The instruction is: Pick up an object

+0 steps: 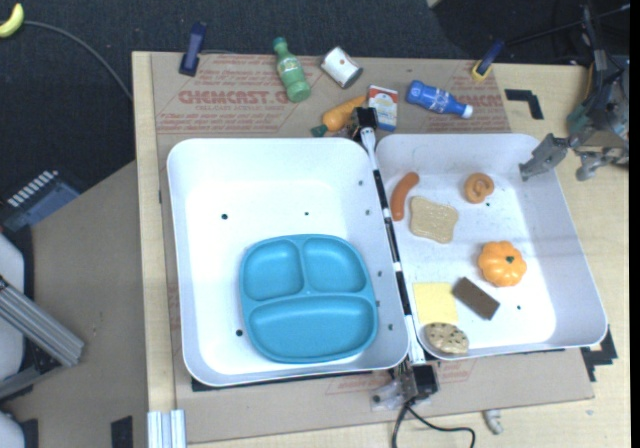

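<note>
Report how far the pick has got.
Nothing looks picked yet. The hand sits at the right bin's far right corner with nothing visible in it. The pumpkin, hot dog, bread slice and donut all lie in that bin. Approach, grasp and lift remain.

Red "CHEMCAST" print on cardboard sheet (240, 96).

Single fixed overhead camera, angled down
It views the bench (150, 236) from a moderate height, framing the left bin (200, 186) and right bin (560, 236) whole, with dark floor along the top and left
</note>
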You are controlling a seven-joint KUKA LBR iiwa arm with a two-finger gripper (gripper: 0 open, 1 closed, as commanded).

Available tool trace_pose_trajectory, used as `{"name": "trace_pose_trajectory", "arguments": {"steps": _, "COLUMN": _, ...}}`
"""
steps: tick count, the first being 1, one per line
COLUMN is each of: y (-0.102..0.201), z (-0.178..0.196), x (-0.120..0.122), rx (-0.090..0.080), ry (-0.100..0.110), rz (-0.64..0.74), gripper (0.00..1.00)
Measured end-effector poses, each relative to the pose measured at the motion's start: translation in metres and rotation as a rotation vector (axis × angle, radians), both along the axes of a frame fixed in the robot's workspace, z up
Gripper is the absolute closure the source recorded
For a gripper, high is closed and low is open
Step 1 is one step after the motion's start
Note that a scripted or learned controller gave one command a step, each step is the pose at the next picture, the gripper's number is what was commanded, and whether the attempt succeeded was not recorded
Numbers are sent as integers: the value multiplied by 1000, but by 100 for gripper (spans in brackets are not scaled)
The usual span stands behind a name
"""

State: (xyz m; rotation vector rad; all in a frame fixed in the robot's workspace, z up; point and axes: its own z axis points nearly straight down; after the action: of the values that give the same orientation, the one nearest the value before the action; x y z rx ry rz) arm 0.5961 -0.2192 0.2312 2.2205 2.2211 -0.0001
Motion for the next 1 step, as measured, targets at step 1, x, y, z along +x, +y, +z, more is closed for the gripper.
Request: {"name": "trace_pose_trajectory", "arguments": {"steps": 1, "y": 15, "z": -146, "x": -38, "rx": 1, "ry": 1, "rz": -1, "gripper": 0}}
